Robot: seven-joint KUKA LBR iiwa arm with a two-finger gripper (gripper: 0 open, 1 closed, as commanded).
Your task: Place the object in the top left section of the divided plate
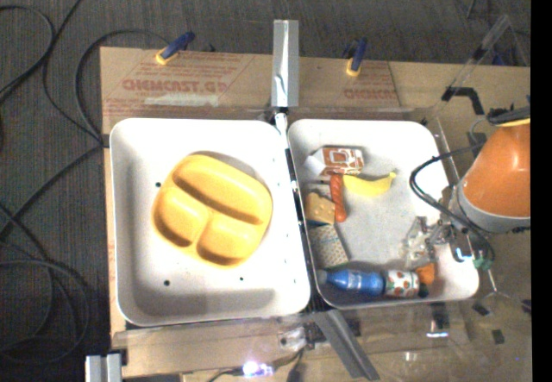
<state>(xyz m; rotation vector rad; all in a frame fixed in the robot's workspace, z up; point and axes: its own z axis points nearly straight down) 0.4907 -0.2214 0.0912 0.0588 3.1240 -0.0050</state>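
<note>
Plate [213, 209] sits bare in the left bin [129, 285], nothing yet in its top left section; my gripper [429, 244] hangs over the right bin's [379, 132] near corner, right of the plate, grip state unclear, among banana [369, 184], bottle [355, 282], so all remains.

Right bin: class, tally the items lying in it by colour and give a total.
Yellow: 1, the banana
Blue: 1, the bottle
Orange: 2, the carrot and the small packet
Other colours: 3
Total: 7, though the cluttered pieces are hard to separate.
</note>
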